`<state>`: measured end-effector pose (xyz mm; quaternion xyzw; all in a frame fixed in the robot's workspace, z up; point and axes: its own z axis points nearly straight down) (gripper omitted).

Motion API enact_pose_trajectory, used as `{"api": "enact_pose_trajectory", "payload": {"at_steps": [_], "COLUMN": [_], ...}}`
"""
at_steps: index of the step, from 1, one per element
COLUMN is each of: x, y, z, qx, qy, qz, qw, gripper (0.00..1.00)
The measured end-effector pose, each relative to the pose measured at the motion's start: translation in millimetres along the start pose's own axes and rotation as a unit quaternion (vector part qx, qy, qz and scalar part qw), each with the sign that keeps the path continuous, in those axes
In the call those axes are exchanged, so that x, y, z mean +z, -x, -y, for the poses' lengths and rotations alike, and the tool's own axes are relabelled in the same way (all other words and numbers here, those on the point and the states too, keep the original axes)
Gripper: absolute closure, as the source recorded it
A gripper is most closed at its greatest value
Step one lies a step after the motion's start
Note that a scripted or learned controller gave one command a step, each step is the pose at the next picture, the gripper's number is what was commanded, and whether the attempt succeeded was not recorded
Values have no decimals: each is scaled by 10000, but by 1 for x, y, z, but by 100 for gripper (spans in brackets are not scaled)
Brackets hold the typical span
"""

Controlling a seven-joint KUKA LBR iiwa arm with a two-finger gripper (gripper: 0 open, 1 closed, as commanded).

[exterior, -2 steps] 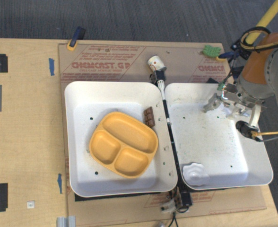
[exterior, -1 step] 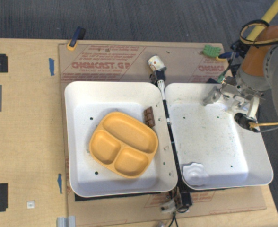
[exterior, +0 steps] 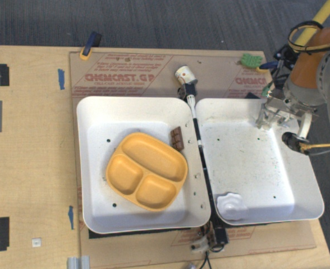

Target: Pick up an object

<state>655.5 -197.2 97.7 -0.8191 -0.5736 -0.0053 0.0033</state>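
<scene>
The gripper [exterior: 282, 121] hangs over the right bin's [exterior: 299, 206] far right corner, holding nothing; its opening is indeterminate. The nearest object, a clear lid [exterior: 230, 204], lies against the near wall. Approach should descend centred above it.

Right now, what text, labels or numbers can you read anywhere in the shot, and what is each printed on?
"CHEMCAST. G P": red print on the brown board behind the left bin.
A second red imprint on the same board behind the right bin, partly covered by the arm, is unreadable.
The smaller red lines above and below the main word are too blurred to read.
The yellow tray bears no readable text.
</scene>
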Motion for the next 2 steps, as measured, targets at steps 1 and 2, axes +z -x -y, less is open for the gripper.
{"api": "enact_pose_trajectory", "payload": {"at_steps": [1, 2], "x": [-97, -97], "y": [6, 14], "z": [-15, -18], "qx": [-846, -2369], "qy": [11, -14], "qz": [67, 63], "qw": [9964, 9715], "gripper": [100, 100]}}
